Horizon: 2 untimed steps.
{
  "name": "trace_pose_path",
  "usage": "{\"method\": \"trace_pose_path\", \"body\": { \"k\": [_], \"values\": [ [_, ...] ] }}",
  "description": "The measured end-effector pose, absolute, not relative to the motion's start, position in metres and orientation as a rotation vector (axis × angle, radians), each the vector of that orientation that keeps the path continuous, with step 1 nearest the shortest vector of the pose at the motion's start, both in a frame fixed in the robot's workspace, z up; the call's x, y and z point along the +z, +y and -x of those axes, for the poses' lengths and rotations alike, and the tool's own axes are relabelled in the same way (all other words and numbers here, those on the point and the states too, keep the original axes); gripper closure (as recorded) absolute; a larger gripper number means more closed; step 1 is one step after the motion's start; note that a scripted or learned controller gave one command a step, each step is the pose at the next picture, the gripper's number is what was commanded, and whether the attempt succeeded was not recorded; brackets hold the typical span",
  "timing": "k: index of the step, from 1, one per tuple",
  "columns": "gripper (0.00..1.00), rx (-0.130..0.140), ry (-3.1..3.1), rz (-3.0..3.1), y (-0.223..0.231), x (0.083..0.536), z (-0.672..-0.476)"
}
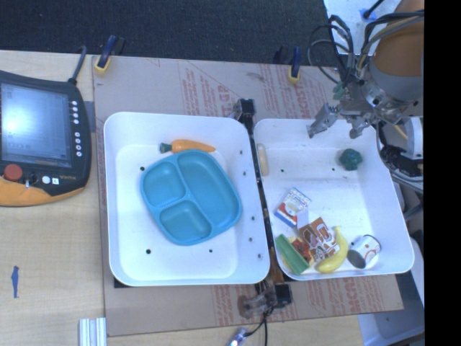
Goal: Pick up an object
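Wooden table [50, 251] with cardboard sheet under two white bins. Left bin [122, 193]: blue divided plate [190, 197], carrot [189, 147] touching its far edge. Right bin [382, 193]: dark green ball [351, 158] near far right, small packets [302, 225] plus green item [290, 254], banana [333, 254] and can [364, 251] clustered at near edge. Arm in from right, gripper [338, 124] over far edge of right bin, jaws spread apart, nothing between them. Ball lies near the right finger, not touching. Teach pendant [39, 139] at left on table.
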<state>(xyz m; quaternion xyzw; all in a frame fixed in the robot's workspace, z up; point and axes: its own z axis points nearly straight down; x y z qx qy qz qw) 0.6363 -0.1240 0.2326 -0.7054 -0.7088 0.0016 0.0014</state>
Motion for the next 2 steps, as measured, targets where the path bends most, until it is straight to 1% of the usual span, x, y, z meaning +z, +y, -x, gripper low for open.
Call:
{"method": "trace_pose_path", "body": {
  "k": [1,2],
  "values": [
    [0.00,0.007,-2.227,2.212,-0.069,0.212,-0.564],
    [0.00,0.006,-2.225,2.214,-0.096,0.187,-0.476]
  ]
}}
